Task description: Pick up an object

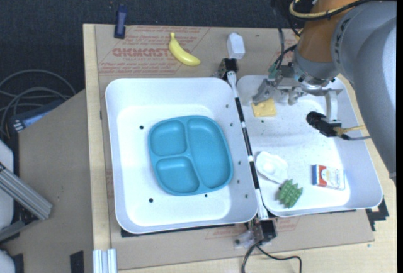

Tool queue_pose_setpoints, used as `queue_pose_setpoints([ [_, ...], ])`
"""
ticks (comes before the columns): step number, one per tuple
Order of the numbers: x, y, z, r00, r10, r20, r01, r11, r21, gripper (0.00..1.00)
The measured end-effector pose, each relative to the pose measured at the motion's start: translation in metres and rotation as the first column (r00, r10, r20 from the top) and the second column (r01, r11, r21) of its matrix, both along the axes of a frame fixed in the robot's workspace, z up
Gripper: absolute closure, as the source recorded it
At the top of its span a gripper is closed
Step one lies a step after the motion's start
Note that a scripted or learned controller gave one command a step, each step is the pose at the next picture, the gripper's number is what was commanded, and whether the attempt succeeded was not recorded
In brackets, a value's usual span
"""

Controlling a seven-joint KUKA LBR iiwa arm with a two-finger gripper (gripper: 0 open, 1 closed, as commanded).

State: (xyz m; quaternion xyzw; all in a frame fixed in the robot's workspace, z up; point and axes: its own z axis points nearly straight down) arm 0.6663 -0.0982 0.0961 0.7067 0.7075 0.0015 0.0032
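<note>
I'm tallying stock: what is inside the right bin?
A yellow block by the gripper, a white lump, a green toy and a small printed box. The arm covers the right bin at its far right corner.

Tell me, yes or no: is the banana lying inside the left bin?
No, the banana lies on the bench beyond the far rim of the left bin, outside it.

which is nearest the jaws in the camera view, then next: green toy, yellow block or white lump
1. yellow block, close beside them
2. white lump, midway along the right bin
3. green toy, at that bin's near edge
</note>
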Motion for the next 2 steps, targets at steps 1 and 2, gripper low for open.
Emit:
queue_pose_setpoints([
  [1,0.0003,0.0003,-0.0098,1.000,0.000,-0.005,0.000,1.000,0.002,0.00],
  [2,0.0004,0.0062,-0.0111,1.000,0.000,-0.007,0.000,1.000,0.002,0.00],
])
